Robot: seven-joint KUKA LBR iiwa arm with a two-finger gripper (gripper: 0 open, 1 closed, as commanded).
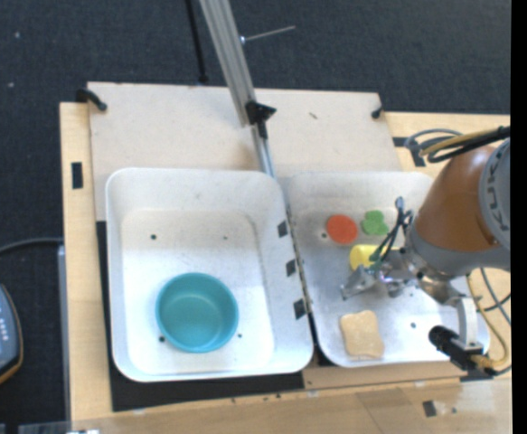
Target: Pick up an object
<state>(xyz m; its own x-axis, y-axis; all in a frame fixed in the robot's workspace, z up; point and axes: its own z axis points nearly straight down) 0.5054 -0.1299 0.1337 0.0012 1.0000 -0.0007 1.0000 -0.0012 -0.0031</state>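
The claw [361, 281] reaches low into the right bin [322, 337], beside the yellow piece [362, 255]; its grip I cannot tell.

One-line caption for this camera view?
Gripper low in the right bin beside yellow, orange, green and tan objects; teal bowl left.

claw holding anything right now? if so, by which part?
Cannot be told. The claw is low in the right bin, just below the yellow piece, but nothing visibly sits in it. The tan sponge lies apart.
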